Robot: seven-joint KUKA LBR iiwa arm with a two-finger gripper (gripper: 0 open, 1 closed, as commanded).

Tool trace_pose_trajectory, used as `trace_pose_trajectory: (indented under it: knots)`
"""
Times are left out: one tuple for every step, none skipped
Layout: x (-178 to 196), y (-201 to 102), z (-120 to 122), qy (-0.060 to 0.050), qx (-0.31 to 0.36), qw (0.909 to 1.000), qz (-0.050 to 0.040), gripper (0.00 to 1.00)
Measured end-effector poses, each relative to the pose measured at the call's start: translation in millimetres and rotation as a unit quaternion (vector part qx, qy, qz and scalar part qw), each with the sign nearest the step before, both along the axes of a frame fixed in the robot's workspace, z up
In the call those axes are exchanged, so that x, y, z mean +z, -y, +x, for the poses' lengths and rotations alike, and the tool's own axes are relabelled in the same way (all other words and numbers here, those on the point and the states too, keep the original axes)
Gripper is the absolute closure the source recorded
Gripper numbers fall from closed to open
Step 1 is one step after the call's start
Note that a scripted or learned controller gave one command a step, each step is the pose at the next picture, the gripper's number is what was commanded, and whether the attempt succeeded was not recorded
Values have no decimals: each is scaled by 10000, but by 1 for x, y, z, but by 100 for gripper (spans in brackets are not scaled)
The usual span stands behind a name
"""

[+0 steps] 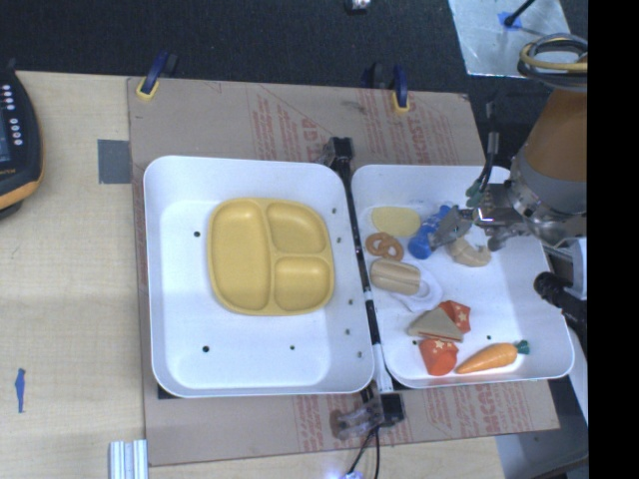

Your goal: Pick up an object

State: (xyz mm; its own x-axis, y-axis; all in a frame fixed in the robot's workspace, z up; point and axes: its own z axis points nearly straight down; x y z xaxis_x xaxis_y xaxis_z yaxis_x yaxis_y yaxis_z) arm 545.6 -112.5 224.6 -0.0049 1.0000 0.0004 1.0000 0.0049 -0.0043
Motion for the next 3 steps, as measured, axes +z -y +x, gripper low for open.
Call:
trace_pose_trajectory:
  knots:
    - [-133,12,-53,79,-8,10000,-48,0]
    - [-117,14,-51,103,-15,9999,-60,100]
    - [-118,14,-51,95,-20,9999,-65,0]
